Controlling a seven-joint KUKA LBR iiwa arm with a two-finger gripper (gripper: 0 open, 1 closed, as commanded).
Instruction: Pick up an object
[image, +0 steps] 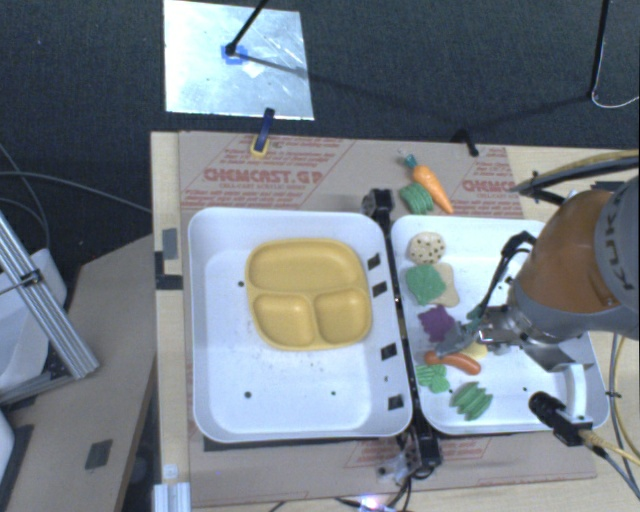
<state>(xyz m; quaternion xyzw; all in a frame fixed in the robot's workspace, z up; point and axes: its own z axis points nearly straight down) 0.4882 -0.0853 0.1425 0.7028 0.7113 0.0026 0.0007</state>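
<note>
My gripper (466, 338) hangs low in the right bin (520, 410), its fingers pointing left among the toy foods. Just beside its tip lie a purple piece (436, 322) and an orange-red sausage-like piece (455, 361). A green leafy piece (425, 283) on a tan slab, a speckled cookie (427, 247), a small green piece (432, 377) and a green pod (471, 400) also lie in this bin. The arm's orange band (570, 255) covers the bin's right part.
The left bin (300, 400) bears a yellow three-part plate (305, 292). A toy carrot (432, 182) and a green piece (415, 199) lie on the cardboard behind the right bin. A black clamp (378, 203) stands between the bins at the back.
</note>
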